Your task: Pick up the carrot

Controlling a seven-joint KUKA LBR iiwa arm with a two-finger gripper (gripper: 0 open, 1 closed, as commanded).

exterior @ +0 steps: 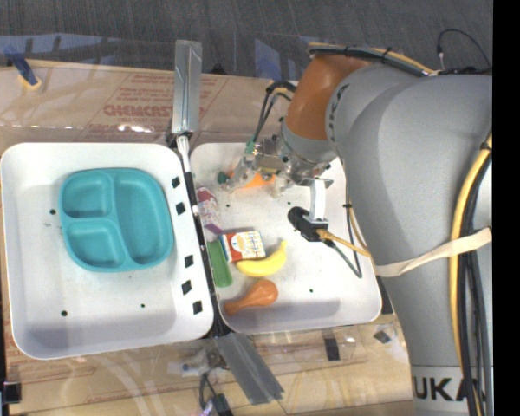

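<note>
The arm [416,163] is a thick, rounded grey casing with an orange band [316,98] above the wrist. Thin black cables [455,46] loop over its top, and a yellow cable [464,206] and a pale strap [433,254] run along its side. White letters "UKA" [446,390] mark the lower casing. The gripper [273,165] end is small, metallic and dark.
</note>
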